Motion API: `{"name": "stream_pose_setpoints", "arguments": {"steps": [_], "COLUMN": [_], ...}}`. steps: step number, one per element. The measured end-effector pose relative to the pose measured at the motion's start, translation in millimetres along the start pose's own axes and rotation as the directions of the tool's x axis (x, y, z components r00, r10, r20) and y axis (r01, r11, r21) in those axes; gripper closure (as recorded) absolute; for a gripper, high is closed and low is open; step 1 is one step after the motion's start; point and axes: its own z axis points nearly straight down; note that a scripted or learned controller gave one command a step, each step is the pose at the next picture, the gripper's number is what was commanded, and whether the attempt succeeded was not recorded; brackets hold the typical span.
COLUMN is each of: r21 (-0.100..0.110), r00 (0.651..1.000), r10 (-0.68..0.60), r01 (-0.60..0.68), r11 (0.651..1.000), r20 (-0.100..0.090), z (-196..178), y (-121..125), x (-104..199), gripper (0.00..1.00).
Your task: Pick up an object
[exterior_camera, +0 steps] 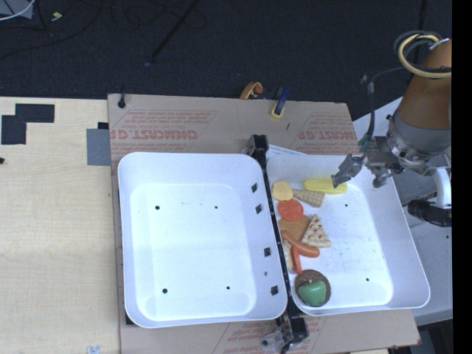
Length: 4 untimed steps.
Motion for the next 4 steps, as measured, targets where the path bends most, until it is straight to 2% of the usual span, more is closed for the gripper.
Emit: {"name": "stream_pose_setpoints", "arguments": {"steps": [1, 2, 3, 4], "r21": [-0.001, 0.005, -0.005, 0.005], "r00": [1.000, 1.000, 1.000, 1.000], "r10": [-0.003, 0.000, 0.000, 0.002], "r01": [0.003, 0.000, 0.000, -0.002], "r11": [1.000, 1.000, 1.000, 1.000], "r20": [-0.001, -0.002, -0.001, -0.001], "z": [124.6, 112.4, 8.9, 66.8], "y": [37.2, 35.1, 24.3, -1.1], "x": [67.5, 65.5, 84.3, 70.9], "gripper": [0.00, 1.00, 1.00, 1.00]}}
